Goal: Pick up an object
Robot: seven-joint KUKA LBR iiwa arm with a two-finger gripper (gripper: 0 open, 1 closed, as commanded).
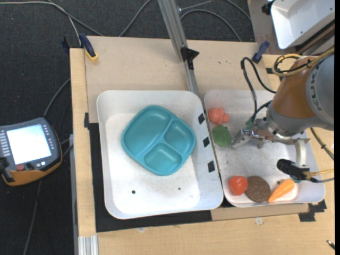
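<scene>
The gripper point(240, 140) hangs low over the right bin point(265, 97), and just off its tip to the left sits the green object point(222, 136), a rounded lump with no real long axis, with the pink object point(218, 116) right behind it. Whether the fingers are apart or together, I cannot tell. White bin floor underneath, open toward the near side, but the left wall crowds that green piece.
</scene>
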